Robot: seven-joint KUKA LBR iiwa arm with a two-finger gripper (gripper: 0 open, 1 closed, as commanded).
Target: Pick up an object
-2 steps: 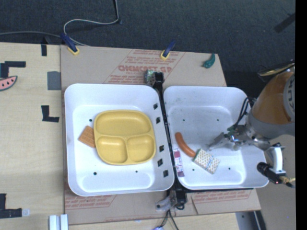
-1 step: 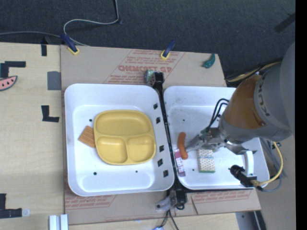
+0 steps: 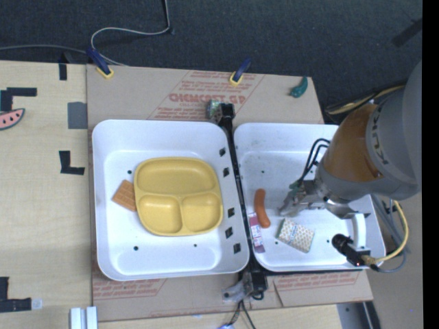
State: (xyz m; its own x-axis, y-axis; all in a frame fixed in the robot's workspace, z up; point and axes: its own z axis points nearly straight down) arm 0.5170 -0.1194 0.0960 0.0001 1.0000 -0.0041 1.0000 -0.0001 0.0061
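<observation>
Nearest to us, along the front of the right bin, lay a speckled white square, tilted on the bin floor, and to its left a small pink and white packet close against the wall shared with the other bin. Just behind the packet we saw an orange sausage, lying roughly lengthwise front to back.

The gripper hung low over the right bin, between the sausage and the square and just behind the square. We could not tell how far it was open, and we could see nothing gripped in it. The grey arm, with its orange band, came in over the bin's right side.

In the left bin we found a yellow divided plate sitting near the middle, with a tan cracker tucked partly under its left edge.

Both bins rested on a cardboard sheet with red print. Farther back, two blue and yellow clips pinched its far edge, and a small teal thing lay near its far right corner. A thin cable looped over the dark floor beyond.
</observation>
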